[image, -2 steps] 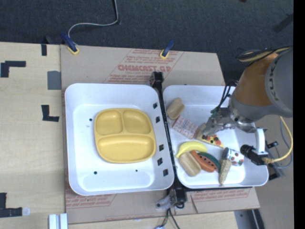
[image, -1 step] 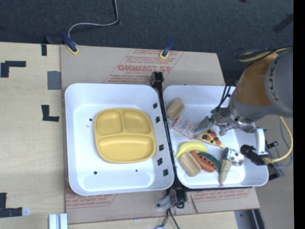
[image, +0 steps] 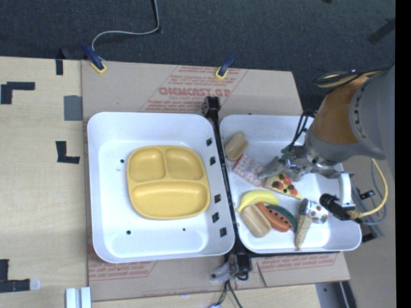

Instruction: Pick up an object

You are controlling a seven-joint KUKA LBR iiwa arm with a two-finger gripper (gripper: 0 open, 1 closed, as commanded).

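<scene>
Camera view, right of frame: gripper (image: 287,166) above pizza slice (image: 283,185) (light, stiff toy); jaw state unclear; pinch across edges.

A robotics lab, by the look of it. The bench (image: 38,172) has cardboard sheeting (image: 186,88) pinned down with yellow clamps (image: 225,69), two white bins (image: 103,172) set side by side, black tape marks (image: 64,153), loose cable (image: 128,34) trailing over dark carpet (image: 257,18), and a grey-and-orange industrial arm (image: 350,117).
</scene>
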